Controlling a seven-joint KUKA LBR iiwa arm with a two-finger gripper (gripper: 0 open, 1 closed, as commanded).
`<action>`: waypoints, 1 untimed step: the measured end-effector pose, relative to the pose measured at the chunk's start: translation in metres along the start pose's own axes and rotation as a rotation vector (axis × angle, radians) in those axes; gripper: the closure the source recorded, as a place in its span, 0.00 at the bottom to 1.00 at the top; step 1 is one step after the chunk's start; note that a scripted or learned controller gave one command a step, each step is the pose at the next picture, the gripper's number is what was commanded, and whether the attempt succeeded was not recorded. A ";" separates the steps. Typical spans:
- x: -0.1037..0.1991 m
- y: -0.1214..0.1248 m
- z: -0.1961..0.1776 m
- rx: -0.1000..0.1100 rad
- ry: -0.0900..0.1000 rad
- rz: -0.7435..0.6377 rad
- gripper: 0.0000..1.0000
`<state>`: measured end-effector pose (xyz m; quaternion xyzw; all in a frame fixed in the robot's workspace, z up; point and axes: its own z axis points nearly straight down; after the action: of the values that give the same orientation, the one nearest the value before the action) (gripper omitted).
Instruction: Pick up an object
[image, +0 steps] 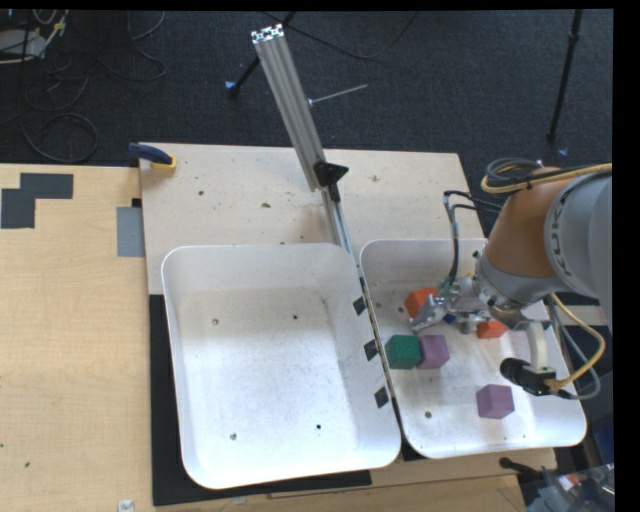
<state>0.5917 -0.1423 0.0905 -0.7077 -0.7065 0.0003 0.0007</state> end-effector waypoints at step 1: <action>-0.001 0.000 -0.011 0.001 0.001 0.007 1.00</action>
<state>0.5915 -0.1434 0.1013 -0.7102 -0.7040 0.0000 0.0015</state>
